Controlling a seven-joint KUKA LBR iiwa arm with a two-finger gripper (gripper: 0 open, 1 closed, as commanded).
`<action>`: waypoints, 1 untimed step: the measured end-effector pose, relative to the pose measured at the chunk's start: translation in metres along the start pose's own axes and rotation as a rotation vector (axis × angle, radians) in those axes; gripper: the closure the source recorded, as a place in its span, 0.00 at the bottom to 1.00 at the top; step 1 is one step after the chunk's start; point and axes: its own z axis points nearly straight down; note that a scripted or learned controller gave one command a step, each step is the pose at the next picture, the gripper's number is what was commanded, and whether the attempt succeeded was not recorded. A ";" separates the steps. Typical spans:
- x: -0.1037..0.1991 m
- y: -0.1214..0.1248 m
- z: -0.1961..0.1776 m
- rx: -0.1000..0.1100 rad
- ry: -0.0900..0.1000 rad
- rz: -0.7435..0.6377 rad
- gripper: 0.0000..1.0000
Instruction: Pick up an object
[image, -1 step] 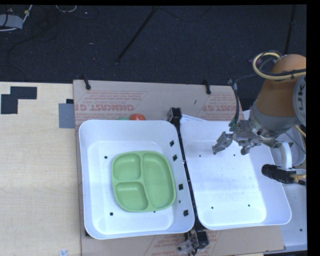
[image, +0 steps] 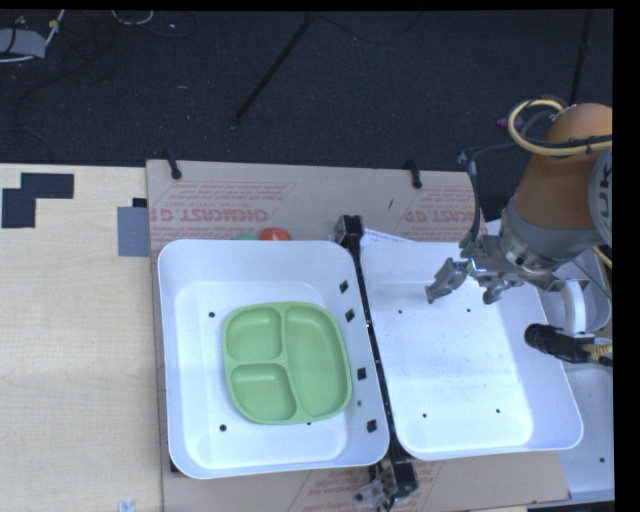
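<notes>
Nearest, left shallow white plastic bin (image: 190, 300): one pale green three-compartment plastic tray (image: 287, 362), lying flat. Right white bin (image: 540, 425): two-finger metal gripper (image: 468, 288) above its far end, fingers spread, gripping nothing; tray well apart, leftward. Beyond left bin: one small orange-red round object (image: 274, 236), partly hidden.

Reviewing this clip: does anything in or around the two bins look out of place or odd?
One thing: a small orange-red object lies outside the bins, just behind the left bin's back rim on the cardboard. The green divided tray lies flat in the left bin, slightly rotated. The gripper hangs over the right bin, nothing between its fingers.
</notes>
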 end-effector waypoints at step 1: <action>-0.001 -0.004 0.064 0.005 0.000 0.000 0.00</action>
